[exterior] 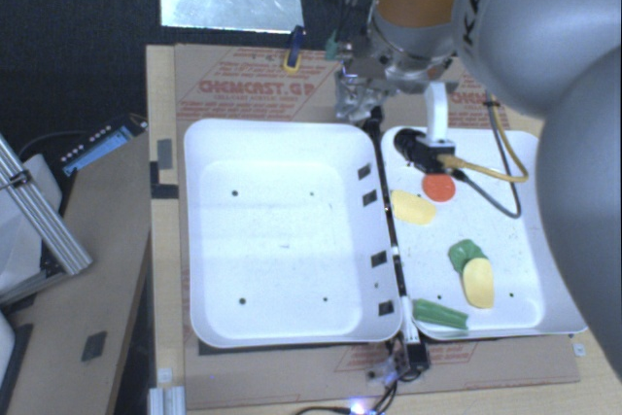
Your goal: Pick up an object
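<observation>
My end effector (358, 104) hangs at the right bin's (505, 238) far left corner; spread or pressed, I cannot tell. Inside lie two yellow pieces (413, 208) (477, 283), two green pieces (465, 253) (439, 314), one red disc (439, 188).

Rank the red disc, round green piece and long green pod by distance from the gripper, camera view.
1. Red disc, far end of the right bin, closest to the gripper.
2. Round green piece, mid-bin.
3. Long green pod, near rim.

Robotics lab: alu. extrusion (47, 226), cardboard-topped test bench (248, 87).
</observation>
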Tool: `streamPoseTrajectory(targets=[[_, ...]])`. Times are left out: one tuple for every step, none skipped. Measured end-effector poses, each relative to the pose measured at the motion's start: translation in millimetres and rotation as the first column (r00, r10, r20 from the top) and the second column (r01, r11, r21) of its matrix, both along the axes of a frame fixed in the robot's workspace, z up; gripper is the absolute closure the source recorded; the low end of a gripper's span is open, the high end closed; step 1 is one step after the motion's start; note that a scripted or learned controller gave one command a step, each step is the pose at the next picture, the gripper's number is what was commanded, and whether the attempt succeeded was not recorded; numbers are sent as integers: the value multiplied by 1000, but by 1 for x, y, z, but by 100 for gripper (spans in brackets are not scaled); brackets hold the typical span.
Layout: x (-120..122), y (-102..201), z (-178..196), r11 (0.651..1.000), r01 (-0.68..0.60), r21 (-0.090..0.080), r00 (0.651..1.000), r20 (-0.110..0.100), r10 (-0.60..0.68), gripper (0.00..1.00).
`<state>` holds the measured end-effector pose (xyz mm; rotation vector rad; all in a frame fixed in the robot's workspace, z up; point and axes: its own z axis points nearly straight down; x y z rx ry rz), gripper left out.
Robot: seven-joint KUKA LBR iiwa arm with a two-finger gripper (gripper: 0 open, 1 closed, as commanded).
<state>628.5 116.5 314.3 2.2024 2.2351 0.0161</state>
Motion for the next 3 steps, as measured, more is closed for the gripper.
streamPoseTrajectory(targets=[[42, 48, -15, 1000, 7, -3, 1000, -5, -7, 100], [40, 123, -5, 1000, 5, -1, 1000, -6, -5, 100], [40, 51, -33, 1000, 20, -7, 1000, -10, -20, 100]])
